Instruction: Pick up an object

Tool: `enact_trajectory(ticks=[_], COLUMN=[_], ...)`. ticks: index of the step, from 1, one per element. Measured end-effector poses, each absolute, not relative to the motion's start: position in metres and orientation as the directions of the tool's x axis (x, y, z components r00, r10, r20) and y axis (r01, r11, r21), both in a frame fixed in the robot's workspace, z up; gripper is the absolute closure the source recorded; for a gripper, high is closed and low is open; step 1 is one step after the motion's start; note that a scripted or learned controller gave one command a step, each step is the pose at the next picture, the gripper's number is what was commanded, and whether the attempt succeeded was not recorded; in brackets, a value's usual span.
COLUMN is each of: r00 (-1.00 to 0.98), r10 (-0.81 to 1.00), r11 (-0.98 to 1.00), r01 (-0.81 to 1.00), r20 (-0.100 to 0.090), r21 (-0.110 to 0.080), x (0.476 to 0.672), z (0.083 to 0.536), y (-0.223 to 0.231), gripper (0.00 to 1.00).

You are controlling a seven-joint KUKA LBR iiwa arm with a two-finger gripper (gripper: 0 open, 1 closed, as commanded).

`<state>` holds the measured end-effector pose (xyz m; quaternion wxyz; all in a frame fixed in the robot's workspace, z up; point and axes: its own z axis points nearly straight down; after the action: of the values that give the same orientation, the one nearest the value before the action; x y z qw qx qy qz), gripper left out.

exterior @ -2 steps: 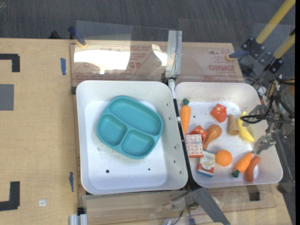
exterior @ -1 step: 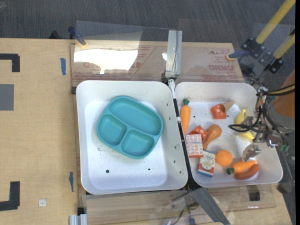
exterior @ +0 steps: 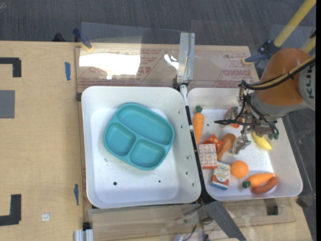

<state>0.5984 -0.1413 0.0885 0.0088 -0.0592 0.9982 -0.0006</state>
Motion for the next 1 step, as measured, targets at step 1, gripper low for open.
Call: enact_trajectory(ticks=[1], r00=[-1.000], r10=[0.014], r11=[1.000], r01=[0.014], r20=[-0.014], r21=[-0.002], x=[0.5972], z=[0.0889], y=[-0.1052], gripper=[0.00])
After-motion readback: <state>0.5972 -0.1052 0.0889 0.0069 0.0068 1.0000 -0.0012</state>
